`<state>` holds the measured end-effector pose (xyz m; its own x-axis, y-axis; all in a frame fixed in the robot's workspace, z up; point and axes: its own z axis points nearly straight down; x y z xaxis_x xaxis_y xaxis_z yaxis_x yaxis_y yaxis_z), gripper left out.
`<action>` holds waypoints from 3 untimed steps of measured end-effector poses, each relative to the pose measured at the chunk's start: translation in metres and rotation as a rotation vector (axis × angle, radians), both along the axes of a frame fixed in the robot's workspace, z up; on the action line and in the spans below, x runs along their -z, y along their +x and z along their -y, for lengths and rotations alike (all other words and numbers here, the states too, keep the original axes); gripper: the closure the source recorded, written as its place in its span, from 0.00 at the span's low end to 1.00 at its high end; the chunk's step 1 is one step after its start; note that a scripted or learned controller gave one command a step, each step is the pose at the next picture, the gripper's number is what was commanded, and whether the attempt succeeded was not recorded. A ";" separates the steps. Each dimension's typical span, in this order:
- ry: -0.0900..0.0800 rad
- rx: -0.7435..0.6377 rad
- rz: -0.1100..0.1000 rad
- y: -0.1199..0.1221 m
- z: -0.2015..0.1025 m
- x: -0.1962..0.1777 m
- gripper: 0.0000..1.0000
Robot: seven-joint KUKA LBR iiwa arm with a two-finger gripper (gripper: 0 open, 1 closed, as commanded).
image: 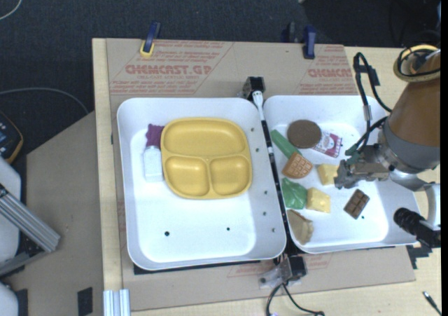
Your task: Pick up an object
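Brown chocolate-bar-shaped toy block [357, 203] lies near the right bin's [336, 241] front right corner, long axis slanting toward that corner, just beside and frontward of the dark two-finger gripper [348, 176], whose finger spread I cannot tell.

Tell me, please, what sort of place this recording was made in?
Probably a robotics lab: a robot arm reaches over two white bins holding toy food, on a clamped board with loose cables.
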<state>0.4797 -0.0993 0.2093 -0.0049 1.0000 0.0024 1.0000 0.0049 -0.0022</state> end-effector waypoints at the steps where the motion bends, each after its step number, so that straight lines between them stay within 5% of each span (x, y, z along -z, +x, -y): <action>1: -0.001 -0.003 0.005 0.015 -0.061 -0.007 1.00; 2: -0.001 0.001 0.000 0.009 -0.098 -0.007 1.00; 3: -0.003 0.003 0.006 0.019 -0.098 -0.025 1.00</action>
<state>0.4990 -0.0018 0.2344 -0.0014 1.0000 -0.0006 1.0000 0.0014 0.0034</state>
